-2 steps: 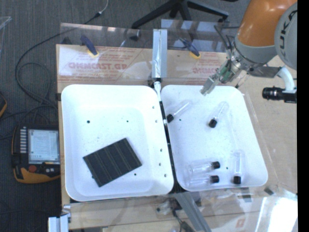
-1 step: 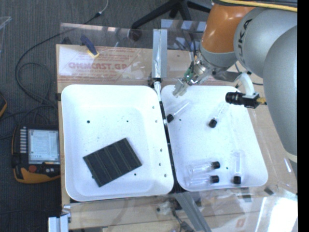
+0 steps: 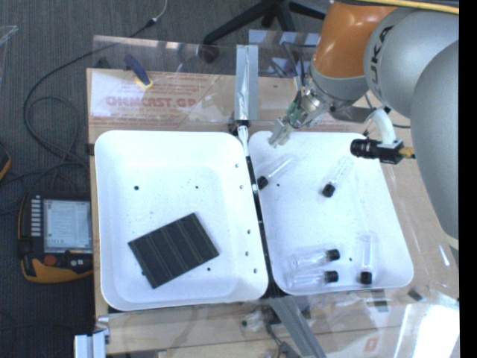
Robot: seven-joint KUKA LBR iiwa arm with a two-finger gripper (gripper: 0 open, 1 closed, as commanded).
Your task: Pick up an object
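In the camera view, your hand point(image 3: 282, 133) is hanging over the far edge of the right bin point(image 3: 387, 200); I cannot tell its state. Little clear tubes point(image 3: 337, 177) with black caps are lying in that bin. A dark ridged panel point(image 3: 174, 249) is lying in the left bin point(image 3: 119, 162).

Faded red lettering is printed across the board point(image 3: 160, 103) behind the left bin point(image 3: 112, 155), too washed out to be read reliably. No other legible text is seen.
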